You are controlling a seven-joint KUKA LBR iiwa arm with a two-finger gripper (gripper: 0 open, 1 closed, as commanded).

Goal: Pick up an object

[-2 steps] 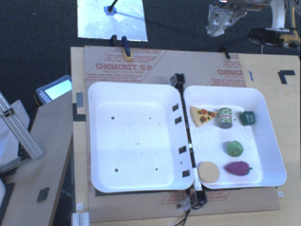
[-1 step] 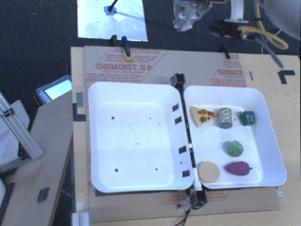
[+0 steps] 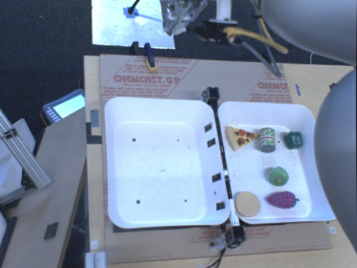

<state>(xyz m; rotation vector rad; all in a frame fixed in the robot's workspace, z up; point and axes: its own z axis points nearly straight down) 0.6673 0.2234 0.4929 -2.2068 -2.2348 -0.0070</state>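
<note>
Here, two white bins sit side by side on the surface [image 3: 184, 74]. The left bin [image 3: 159, 161] is bare; the right bin [image 3: 304, 149] carries the things to pick: a pizza slice [image 3: 240, 137], a can [image 3: 267, 140] just beside it, a green pepper [image 3: 293, 140], a green apple [image 3: 278, 176], purple grapes [image 3: 281, 199] and a tan cookie [image 3: 247, 204] near the divider. Nothing lies over them. The claw [image 3: 177, 13] hangs up at the top edge, well apart from both bins, touching nothing; whether it is released or clenched cannot be told.
</note>
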